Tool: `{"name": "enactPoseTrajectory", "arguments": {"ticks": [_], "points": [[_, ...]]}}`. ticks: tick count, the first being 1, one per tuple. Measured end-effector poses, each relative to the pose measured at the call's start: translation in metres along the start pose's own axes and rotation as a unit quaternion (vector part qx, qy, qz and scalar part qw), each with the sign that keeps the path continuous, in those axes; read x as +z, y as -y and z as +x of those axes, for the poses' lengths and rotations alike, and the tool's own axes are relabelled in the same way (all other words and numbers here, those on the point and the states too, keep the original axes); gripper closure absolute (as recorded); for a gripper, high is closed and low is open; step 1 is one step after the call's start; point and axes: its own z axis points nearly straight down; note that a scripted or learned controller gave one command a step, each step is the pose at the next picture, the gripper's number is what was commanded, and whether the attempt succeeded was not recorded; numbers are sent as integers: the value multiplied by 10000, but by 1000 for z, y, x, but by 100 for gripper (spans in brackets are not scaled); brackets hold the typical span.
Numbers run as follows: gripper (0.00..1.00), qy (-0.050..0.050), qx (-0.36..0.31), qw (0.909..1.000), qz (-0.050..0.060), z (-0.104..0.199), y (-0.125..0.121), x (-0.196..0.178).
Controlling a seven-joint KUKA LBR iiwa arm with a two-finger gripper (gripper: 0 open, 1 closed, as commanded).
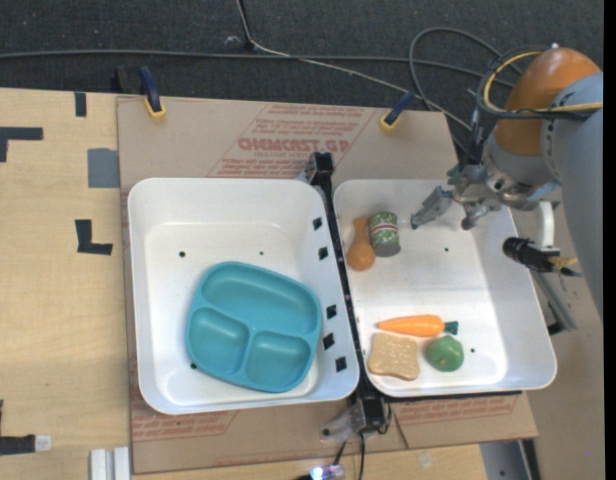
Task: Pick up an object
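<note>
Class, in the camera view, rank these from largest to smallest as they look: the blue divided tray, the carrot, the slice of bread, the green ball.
1. Blue divided tray, by far.
2. Carrot and slice of bread: too alike to rank.
3. Green ball.

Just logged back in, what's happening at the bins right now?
The arm's gripper hovers open over the back of the right bin, holding nothing. That bin has a small can beside an orange-brown piece near the divider, with a carrot, a bread slice and a green fruit at the front. The left bin holds a teal divided tray.
</note>
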Motion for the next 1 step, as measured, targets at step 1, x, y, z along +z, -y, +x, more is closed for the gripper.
{"name": "enactPoseTrajectory", "arguments": {"ticks": [1], "points": [[0,14,-10,10000,-41,1,-1,33]]}}
